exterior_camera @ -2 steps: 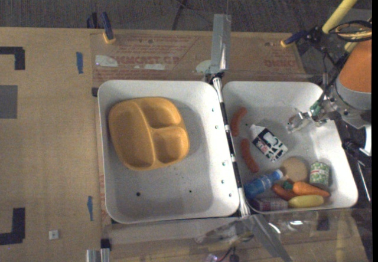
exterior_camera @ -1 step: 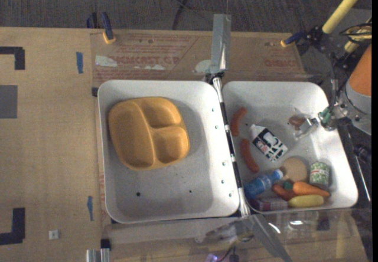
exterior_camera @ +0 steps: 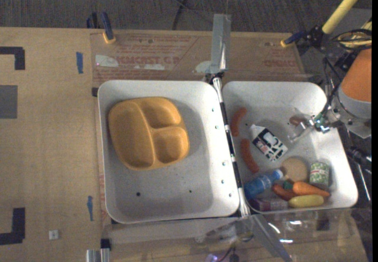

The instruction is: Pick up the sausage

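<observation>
Two reddish-brown sausages lie along the left wall of the right bin point(exterior_camera: 336, 137). One sausage point(exterior_camera: 238, 120) is farther back, and the other sausage point(exterior_camera: 248, 155) is just in front of it. My gripper point(exterior_camera: 297, 125) hangs over the back right part of that bin, well to the right of both sausages, with a black-and-white carton point(exterior_camera: 269, 143) lying between. The fingers stand open with nothing between them.
The left bin point(exterior_camera: 118, 196) holds a yellow divided plate point(exterior_camera: 148, 132). At the front of the right bin lie a blue bottle point(exterior_camera: 263, 183), a round biscuit point(exterior_camera: 295, 168), a green can point(exterior_camera: 319, 173), a carrot point(exterior_camera: 305, 188) and a yellow piece point(exterior_camera: 306, 200).
</observation>
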Available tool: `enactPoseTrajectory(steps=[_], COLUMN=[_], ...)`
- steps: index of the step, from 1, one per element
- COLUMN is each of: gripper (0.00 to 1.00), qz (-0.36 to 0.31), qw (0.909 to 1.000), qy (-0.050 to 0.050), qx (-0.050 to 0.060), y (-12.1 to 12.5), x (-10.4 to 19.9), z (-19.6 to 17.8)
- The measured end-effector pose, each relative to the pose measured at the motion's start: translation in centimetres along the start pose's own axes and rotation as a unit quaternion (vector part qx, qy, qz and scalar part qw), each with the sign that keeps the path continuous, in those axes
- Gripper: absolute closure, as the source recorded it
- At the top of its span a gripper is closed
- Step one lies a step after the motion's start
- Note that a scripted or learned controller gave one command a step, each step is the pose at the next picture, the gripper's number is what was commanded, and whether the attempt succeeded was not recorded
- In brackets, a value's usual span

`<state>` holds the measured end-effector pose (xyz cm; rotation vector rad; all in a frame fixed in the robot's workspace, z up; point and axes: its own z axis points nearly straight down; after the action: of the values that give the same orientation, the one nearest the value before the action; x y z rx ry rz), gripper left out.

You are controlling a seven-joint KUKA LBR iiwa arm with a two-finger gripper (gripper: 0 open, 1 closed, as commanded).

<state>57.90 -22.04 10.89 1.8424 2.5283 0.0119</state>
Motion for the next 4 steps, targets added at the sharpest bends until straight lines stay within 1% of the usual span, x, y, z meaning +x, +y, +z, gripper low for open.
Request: enactPoseTrajectory(steps=[1,2,3,4], gripper=[0.0,0.0,0.0,0.0], qz=[0.195,0.192,0.167,0.292], qw=[0.9808,0.9813,0.9858,0.9564], qy=[0.001,-0.004,-0.007,0.0], qx=[-0.011,-0.012,-0.011,0.006], y=[7.5,3.1,5.5,7.4], x=[-1.4,0.2,-0.5,2.3], z=[0.4,0.3,0.4,0.0])
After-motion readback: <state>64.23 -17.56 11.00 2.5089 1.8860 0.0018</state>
